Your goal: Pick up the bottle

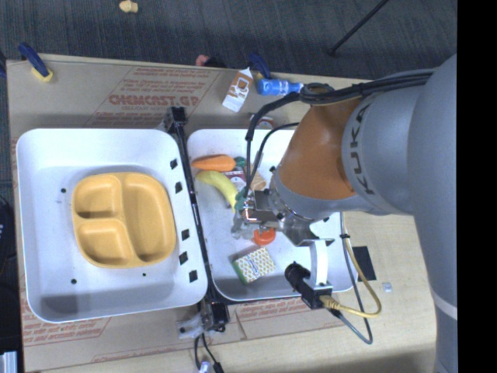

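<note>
left bin (31, 208) holds a yellow divided plate (124, 217), sitting near its middle. right bin (221, 286): orange carrot (213, 162) near its top-left corner, yellow banana (218, 185) just below it, green-patterned packet (254, 265) toward the bottom edge, small red piece (264, 236) just above the packet. gripper (250, 213) sits low over the bin's middle, just right of the banana; cannot tell if it's spread or pinching. bottle can't be picked out, likely hidden under the arm (365, 154), which covers the bin's right half.
</note>
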Action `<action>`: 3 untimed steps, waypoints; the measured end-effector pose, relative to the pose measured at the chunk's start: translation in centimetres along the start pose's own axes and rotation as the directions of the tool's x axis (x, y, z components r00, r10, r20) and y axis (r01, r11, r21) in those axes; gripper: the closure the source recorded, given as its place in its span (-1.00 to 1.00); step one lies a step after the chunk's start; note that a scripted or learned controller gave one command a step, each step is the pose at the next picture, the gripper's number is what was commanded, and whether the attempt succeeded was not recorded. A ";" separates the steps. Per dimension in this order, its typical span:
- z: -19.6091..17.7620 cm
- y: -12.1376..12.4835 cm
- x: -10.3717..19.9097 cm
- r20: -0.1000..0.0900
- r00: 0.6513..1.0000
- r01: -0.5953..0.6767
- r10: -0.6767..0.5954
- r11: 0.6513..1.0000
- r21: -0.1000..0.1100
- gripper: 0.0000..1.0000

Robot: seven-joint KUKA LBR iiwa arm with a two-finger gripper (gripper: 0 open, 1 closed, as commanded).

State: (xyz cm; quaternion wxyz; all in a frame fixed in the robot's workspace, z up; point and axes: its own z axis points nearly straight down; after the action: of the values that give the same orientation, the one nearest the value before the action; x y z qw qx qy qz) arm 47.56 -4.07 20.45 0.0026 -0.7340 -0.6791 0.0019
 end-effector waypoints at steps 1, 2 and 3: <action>1.3 -0.3 3.3 0.000 0.980 0.200 -0.200 0.980 0.001 1.00; -9.1 0.6 -7.4 0.004 0.921 0.389 -0.389 0.921 -0.005 1.00; 0.9 0.7 -8.1 0.001 0.961 0.276 -0.276 0.961 -0.001 1.00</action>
State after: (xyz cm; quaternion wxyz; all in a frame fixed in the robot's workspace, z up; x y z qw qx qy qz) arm 47.58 -12.19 19.51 0.0021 -0.6323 -0.7747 0.0011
